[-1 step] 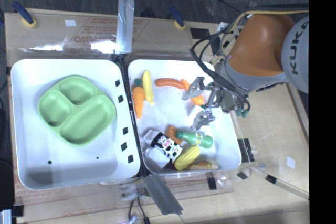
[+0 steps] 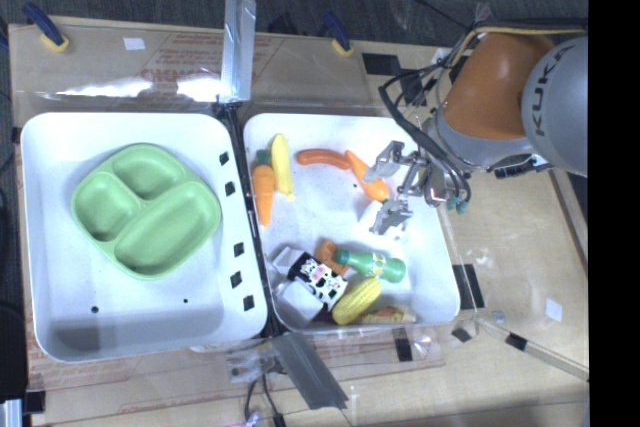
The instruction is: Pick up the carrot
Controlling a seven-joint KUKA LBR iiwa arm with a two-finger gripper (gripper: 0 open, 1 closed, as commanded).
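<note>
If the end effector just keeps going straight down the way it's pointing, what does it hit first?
Most likely the bare white floor of the right bin. The end effector points down over an open patch, with the orange piece just beside it and the green bottle further along. Depth is hard to judge from this slanted view.

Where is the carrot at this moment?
The carrot lies in the right bin, against its left wall, just left of the yellow banana and across the bin from the end effector.
</note>
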